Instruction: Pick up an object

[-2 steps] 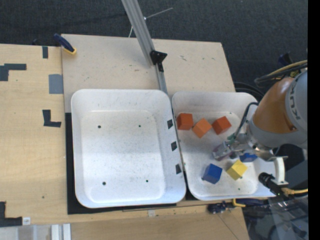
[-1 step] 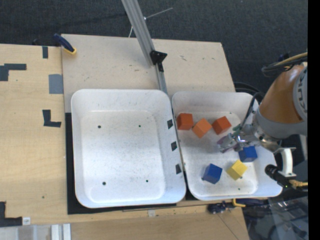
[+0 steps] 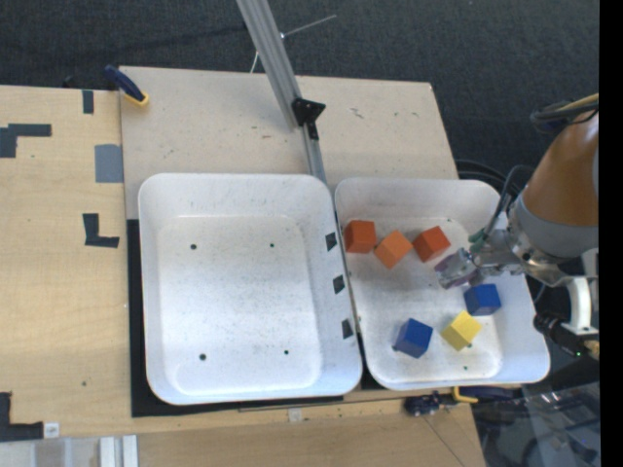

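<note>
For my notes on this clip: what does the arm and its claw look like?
The arm is a rounded orange band over a grey wrist section. The claw is small, grey and metallic, with a dark cable looping above it near the shallow white right-hand bin. Finer markings are too blurred to tell.

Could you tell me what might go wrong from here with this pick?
The gripper sits between the rightmost orange block and a blue block, so it may nudge either instead of grasping. The yellow block lies close by that blue block, which may crowd a grasp there.
</note>
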